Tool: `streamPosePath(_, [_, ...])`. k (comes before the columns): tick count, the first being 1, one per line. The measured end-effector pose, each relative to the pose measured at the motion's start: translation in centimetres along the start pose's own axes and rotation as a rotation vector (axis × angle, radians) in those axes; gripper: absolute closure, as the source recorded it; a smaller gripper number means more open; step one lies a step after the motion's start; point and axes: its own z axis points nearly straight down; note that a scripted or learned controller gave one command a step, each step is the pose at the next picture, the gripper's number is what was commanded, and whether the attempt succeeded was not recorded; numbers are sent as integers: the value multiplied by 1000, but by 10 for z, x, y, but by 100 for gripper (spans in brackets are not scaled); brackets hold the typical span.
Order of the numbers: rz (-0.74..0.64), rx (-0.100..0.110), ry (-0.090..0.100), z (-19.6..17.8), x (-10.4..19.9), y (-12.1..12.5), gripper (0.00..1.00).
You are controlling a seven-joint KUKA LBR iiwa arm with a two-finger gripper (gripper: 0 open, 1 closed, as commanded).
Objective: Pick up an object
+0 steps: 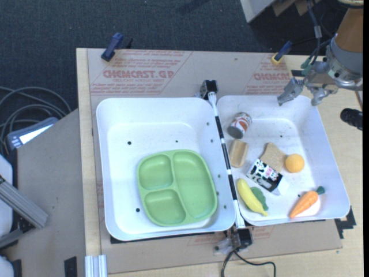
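The claw point(302, 94) hangs with fingers apart and nothing between them over the right white bin's point(331, 154) far edge; the small round orange plastic fruit point(294, 163) near mid-bin looks light, rigid and slippery, best pinched across its middle

Dark carpet floor point(115, 10), wooden bench point(173, 68), loose cables point(29, 105)

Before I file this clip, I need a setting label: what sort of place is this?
Probably a robotics lab bench: two white bins clamped on a board, toy food like a carrot and banana, and a robot claw above.
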Motion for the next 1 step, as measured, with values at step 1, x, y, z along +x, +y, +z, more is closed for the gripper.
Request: streamPosePath(1, [1,-2,-2,149,-37,-92,0])
